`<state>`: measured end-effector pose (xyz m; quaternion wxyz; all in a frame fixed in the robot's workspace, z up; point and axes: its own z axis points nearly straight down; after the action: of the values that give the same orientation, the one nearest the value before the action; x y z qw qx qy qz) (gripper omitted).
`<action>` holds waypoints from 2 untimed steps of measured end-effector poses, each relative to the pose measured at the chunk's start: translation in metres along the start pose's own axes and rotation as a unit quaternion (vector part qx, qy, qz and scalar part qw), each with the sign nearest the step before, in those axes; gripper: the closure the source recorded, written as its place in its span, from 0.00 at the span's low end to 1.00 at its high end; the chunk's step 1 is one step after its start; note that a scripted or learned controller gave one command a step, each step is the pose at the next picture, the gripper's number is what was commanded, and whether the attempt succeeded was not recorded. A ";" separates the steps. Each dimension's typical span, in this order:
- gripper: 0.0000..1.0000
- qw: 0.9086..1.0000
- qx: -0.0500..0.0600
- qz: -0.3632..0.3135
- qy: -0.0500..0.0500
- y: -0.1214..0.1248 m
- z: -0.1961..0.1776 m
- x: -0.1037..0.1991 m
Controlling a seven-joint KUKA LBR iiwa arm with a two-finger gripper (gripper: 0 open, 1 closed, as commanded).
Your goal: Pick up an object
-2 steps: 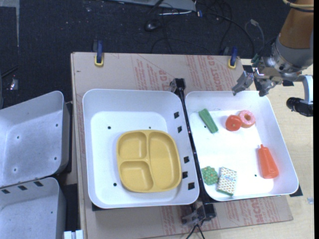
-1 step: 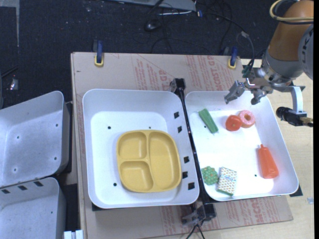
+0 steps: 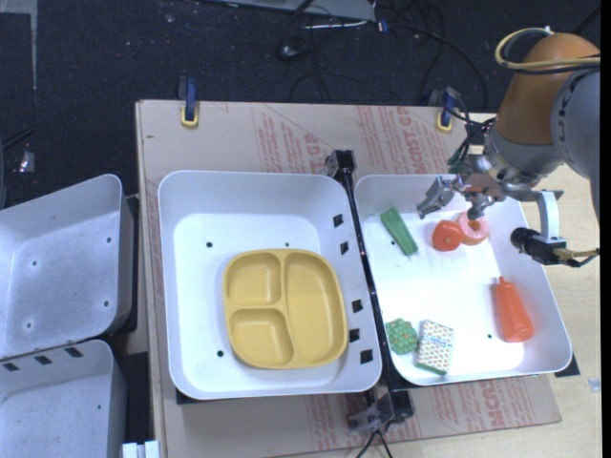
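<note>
1. Camera view: the gripper [image 3: 456, 197] hangs over the far part of the right bin [image 3: 549, 351], its jaws spread, pinching nothing
2. Just beside it lie a red tomato [image 3: 445, 236] and a pink piece [image 3: 474, 229], touching each other
3. The tomato looks light, smooth and round, likely to roll; a hold across its middle seems best
4. Also there: green strip [image 3: 399, 231], orange bottle [image 3: 512, 310], patterned block [image 3: 435, 345]; the left bin [image 3: 186, 208] holds a yellow tray [image 3: 284, 307]
</note>
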<state>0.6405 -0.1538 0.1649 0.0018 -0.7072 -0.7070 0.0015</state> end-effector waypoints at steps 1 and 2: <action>0.00 1.000 0.001 0.000 0.000 -0.007 0.062 0.003; 1.00 1.000 -0.003 0.000 -0.001 -0.005 0.048 0.003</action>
<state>0.6356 -0.1512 0.1173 -0.0011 -0.7071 -0.7071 -0.0003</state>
